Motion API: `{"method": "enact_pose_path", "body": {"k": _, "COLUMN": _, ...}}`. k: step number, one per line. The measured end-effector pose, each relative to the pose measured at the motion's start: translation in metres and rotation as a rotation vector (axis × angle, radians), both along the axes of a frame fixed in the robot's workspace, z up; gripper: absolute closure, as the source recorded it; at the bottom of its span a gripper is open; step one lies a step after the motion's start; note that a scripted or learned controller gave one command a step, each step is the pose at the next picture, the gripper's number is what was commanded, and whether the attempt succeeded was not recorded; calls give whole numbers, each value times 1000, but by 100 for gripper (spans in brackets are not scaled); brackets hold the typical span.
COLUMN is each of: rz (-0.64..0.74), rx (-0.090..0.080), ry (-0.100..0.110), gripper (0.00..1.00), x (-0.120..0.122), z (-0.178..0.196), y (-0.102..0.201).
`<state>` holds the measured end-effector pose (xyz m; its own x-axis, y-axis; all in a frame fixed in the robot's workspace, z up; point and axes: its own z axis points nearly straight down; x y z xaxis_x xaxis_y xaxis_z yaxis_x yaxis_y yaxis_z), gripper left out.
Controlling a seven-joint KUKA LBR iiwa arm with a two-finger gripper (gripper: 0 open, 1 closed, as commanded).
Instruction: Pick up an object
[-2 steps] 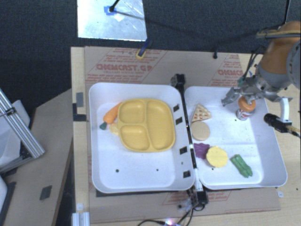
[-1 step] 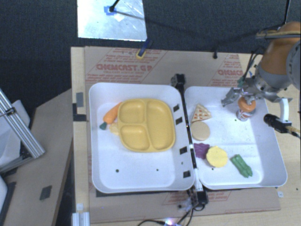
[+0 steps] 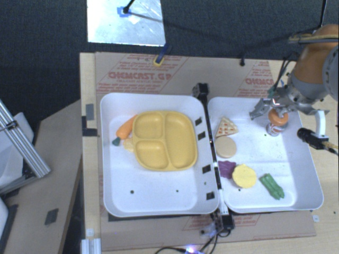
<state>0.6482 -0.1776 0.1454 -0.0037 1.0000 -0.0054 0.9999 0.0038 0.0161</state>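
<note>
Over right bin [image 3: 302,194], arm [image 3: 312,62] hangs above can [image 3: 276,123].

Camera view, one unit, fixed. You look down from above the bench [image 3: 69,142] at a slant, from its near edge toward the dark backdrop at the far side.

Coverage: both white bins side by side, left bin [image 3: 114,194] and right bin [image 3: 302,189], sit whole within your frame, centred and at middling range; items in them read clearly by shape and colour, finer detail does not.

Margins: you also get the cardboard sheet [image 3: 175,70] under the bins, a metal frame [image 3: 21,142] at the left edge, and the arm [image 3: 315,62] entering at upper right.
</note>
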Motion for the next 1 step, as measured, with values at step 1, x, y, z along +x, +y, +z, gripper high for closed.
{"method": "enact_pose_path", "body": {"k": 1, "rz": 0, "rx": 0, "ry": -1, "gripper": 0, "x": 0, "z": 0, "y": 0}}
